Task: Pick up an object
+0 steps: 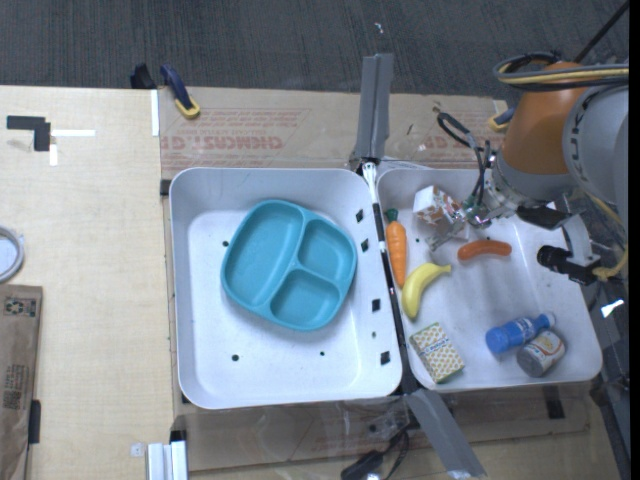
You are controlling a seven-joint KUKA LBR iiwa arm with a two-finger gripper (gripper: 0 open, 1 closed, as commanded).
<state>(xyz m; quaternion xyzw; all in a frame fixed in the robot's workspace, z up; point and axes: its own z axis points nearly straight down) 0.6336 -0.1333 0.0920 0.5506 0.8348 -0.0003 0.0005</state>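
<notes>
The right bin (pixel 575 368) holds an orange carrot (pixel 397 250), a yellow banana (pixel 422 285), a red-orange sausage (pixel 484 250), a crinkled white and silver packet (pixel 436 211), a small patterned box (pixel 437 352), a blue bottle (pixel 517 334) and a small can (pixel 541 353). My gripper (pixel 472 215) reaches down into the far part of this bin, right beside the packet and just above the sausage. The grey arm with its orange band (pixel 540 128) rises behind it at the upper right.
The left bin (pixel 200 348) contains a blue divided plate (pixel 289 264). A grey divider post (pixel 375 103) stands between the bins at the back. Black cables (pixel 580 253) run along the right bin's right side. A tape roll (pixel 6 255) lies on the bench at far left.
</notes>
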